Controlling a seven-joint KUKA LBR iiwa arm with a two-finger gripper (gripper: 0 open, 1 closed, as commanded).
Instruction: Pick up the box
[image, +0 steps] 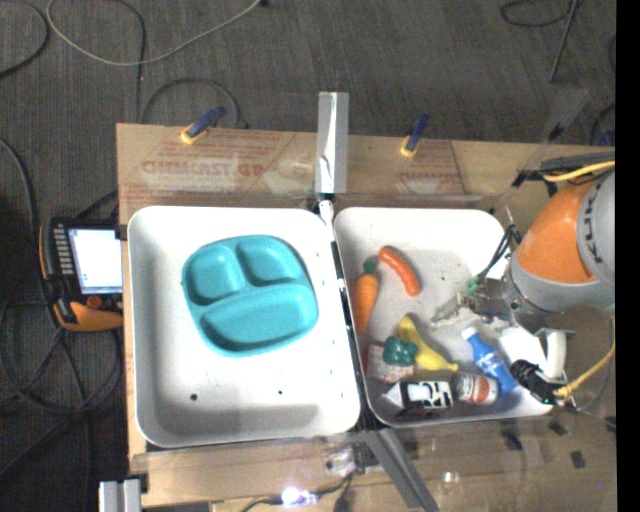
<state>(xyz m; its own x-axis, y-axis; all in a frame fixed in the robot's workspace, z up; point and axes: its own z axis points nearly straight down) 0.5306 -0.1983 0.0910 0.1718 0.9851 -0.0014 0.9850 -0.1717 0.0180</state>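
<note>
Where the desk carries its left white bin (150, 400), we see a turquoise divided plastic tray (250, 292). In the right white bin (430, 218) lie an orange toy carrot (365, 296), a red toy sausage (398, 269) and, against the near wall, a black-and-white box (427, 393). The gripper (470, 300) hovers above and right of it; we cannot tell its state.
</note>
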